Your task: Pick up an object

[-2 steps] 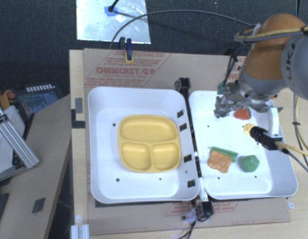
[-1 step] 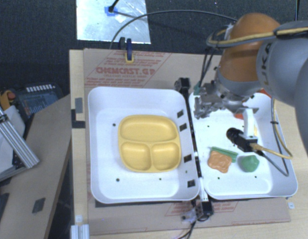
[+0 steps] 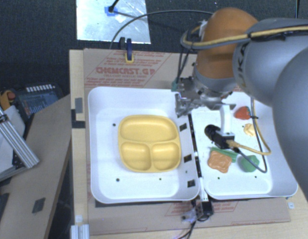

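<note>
Brown board is laid over the worktop, where two white bins are set. Nothing is seen lifted yet. The hand is held above the bins' shared edge at upper centre; whether it is spread or pressed together cannot be told. Candidates are left untouched: a yellow plate at centre left, an orange piece at lower right.

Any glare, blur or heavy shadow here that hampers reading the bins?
Camera view: even light, the yellow tray and left bin sharp, shadows soft; glare on the shiny sheet at the top edge; the arm, close to the lens, looks soft-edged and covers part of the right bin.
</note>
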Robot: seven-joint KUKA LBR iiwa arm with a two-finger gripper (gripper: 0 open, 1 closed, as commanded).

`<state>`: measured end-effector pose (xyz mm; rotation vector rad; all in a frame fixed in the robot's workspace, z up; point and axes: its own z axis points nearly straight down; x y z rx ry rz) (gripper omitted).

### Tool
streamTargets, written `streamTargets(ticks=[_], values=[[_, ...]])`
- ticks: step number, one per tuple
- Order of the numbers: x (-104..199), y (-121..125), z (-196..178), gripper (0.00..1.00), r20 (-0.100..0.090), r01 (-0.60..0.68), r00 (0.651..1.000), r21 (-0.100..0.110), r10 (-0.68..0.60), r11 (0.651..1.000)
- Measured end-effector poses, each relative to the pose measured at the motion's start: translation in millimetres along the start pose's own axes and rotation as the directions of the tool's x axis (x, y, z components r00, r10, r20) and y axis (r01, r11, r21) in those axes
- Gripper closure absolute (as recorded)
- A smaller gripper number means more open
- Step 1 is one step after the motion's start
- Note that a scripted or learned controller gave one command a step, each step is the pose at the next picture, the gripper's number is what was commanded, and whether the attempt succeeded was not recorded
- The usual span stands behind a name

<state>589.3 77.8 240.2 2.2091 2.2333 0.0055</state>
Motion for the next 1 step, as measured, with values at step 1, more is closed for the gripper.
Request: streamTargets(ticks=[1], values=[[29.5, 5.0, 17.7, 1.00, 0.002, -0.003, 1.000, 0.003, 0.003, 1.000]])
